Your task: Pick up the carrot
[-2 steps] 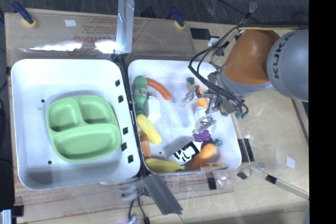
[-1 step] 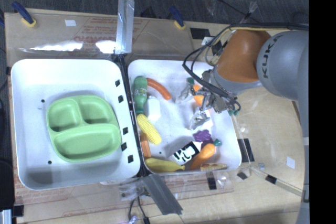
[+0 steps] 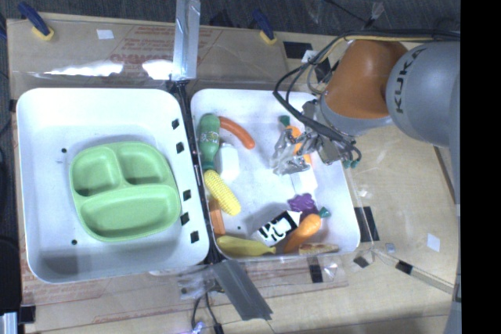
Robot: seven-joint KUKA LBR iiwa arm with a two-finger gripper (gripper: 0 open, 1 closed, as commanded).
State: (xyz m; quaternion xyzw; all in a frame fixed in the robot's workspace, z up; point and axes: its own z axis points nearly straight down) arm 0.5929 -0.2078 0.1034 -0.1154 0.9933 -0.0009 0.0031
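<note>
A: Where is the carrot (image 3: 308,227)?

B: In the right bin (image 3: 344,176), towards its near right corner. It lies flat on the floor of the bin at a slant, with its thick end and a bit of green top pointing far and right

A: What lies round it?

B: A bunch of purple grapes (image 3: 304,203) just beside it on the far side. A black and white card-like item (image 3: 278,228) is right against its left side, and a yellow banana (image 3: 244,246) lies along the near wall further left. A brown piece (image 3: 318,249), too small to name, sits just near of the carrot by the wall

A: And the gripper (image 3: 288,159)?

B: It hangs over the middle right of the same bin, on the far side of the grapes and apart from the carrot. The grey arm (image 3: 423,94) with its orange band (image 3: 362,82) reaches in from the right, and black cables loop round the wrist. I cannot tell whether the pincer is released or clenched, as the metal parts blur together, with something small and orange among them that I cannot make out

A: What about the left half of that bin?

B: A corn cob (image 3: 221,192) beside the left wall, a green cucumber (image 3: 208,138) far of it, and an orange sausage (image 3: 237,133) to the right of the cucumber

A: And the left bin (image 3: 39,109)?

B: It holds a green divided plate (image 3: 124,192), lying flat
</note>
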